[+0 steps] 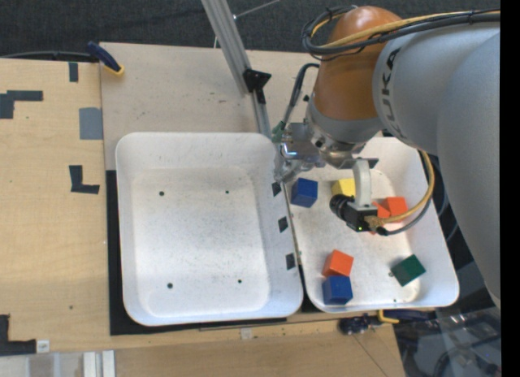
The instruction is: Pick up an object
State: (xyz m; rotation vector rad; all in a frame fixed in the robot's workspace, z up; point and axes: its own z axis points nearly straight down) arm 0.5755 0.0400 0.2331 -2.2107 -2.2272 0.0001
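Along the left edge of the right bin (374, 288), a blue cube (305, 193) lies just beside the gripper (291, 164), toward the near edge; spread or closed, I cannot tell.

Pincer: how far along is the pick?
Done: the pincer is down at the left wall of the right bin, next to the upper blue cube. In hand: no block is visibly held. Left: the grasp and the lift. That cube, the yellow block, the green cube and the lower blue cube all lie on the bin floor.
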